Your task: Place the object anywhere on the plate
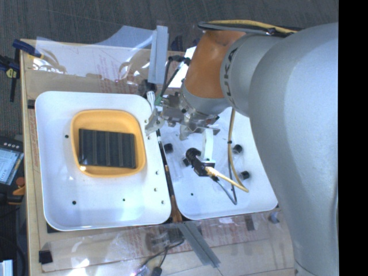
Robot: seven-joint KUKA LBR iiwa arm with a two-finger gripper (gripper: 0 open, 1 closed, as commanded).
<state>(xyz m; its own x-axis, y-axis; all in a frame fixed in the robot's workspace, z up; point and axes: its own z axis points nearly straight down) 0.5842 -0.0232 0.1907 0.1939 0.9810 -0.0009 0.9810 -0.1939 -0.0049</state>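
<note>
Well left of the pincer [157, 118], a dark block [109, 146] lies on the yellow plate [106, 119]; pincer state unclear

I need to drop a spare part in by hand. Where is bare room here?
Left bin: a wide bare patch between the yellow plate and the near rim, plus a narrow strip left of the plate. The right bin is crowded: the arm and claw hang over it.
</note>
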